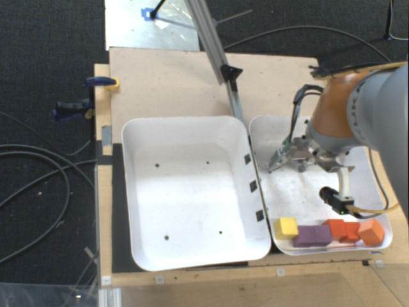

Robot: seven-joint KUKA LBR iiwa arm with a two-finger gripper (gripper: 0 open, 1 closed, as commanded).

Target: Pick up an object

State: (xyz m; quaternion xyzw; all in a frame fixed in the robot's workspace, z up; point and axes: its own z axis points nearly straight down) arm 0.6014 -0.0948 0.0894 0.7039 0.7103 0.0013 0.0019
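Note:
Several blocks lie along the front wall of the right bin (268, 130): a yellow block (286, 227), a purple block (312, 235), a red block (341, 229) and an orange block (371, 233). My gripper (282, 158) hangs low over the back left part of that bin, close to the wall it shares with the left bin. It is well behind the blocks and apart from them. The grey arm with its orange band (332, 114) covers the bin's back right part.
The left bin (137, 133) sits beside the right one on the wooden bench. A slanted metal pole (211, 37) crosses the bench at the back. A blue and yellow clamp (101, 82) grips the bench's left edge. Cables lie on the dark floor.

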